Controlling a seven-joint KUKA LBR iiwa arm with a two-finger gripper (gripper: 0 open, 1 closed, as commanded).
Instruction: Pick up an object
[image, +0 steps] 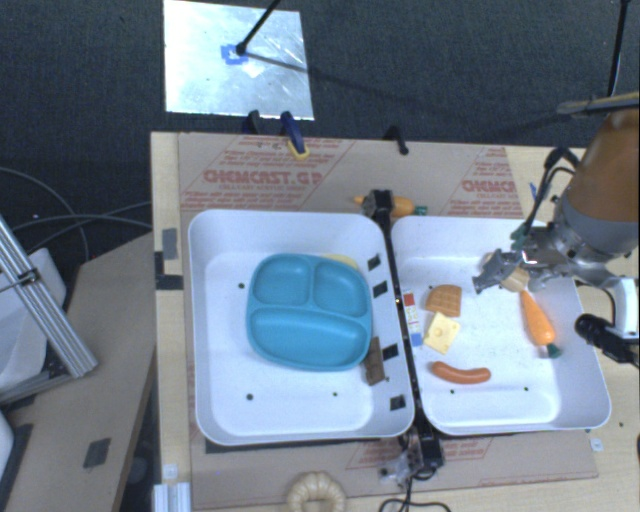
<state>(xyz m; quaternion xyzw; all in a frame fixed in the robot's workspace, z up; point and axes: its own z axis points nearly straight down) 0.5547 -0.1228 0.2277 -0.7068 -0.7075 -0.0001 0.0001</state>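
Orange carrot lying in right bin, near its right side, tip toward lower right, green end at bottom. Gripper just left of carrot's upper end, over right bin's upper middle, low near the floor. Finger state: cannot tell, tips blurred against white. Nothing seen between them. Grey arm with orange band reaching in from right. Waffle-brown cracker piece left of carrot, yellow cheese wedge just below it, near the divider. Sausage below those, toward bin's front. Left bin holding blue divided plate, centred; small brown item at plate's lower right edge. Yellow-orange item beyond bins at top of the divider. Beige ring on bench at front.
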